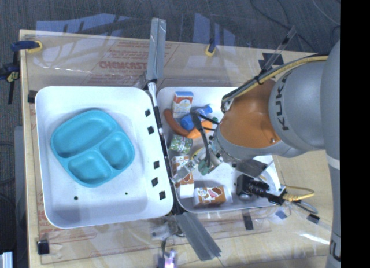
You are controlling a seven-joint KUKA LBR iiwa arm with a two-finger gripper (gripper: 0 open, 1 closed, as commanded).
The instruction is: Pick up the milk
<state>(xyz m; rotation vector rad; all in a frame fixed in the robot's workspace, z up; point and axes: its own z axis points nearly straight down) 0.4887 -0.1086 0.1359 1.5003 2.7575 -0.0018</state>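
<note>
place: robotics lab | cues: KUKA arm [300, 110], taped plywood bench [87, 52], white bins [46, 145], loose cables [277, 0]

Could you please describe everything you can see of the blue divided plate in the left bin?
The blue divided plate is a light turquoise tray, seemingly plastic, with rounded corners and three compartments: one long one and two smaller ones. It lies flat and right side up on the floor of the left bin, turned at an angle to the bin's walls. Nothing else touches it.
</note>
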